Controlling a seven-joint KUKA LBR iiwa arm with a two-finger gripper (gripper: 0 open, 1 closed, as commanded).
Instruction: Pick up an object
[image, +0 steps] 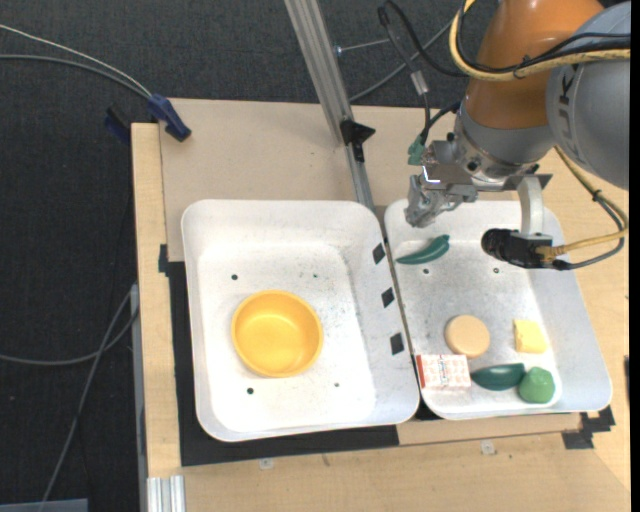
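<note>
A yellow bowl (276, 332) sits in the left bin (210, 230). In the right bin (580, 330), the gripper (425, 208) hovers just above a dark green pepper (424, 251); I cannot tell its state. A tan disc (467, 335) lies nearer the front.

Open floor mid right bin (570, 300); items crowd its near edge, green pepper (424, 250) far-left.
</note>
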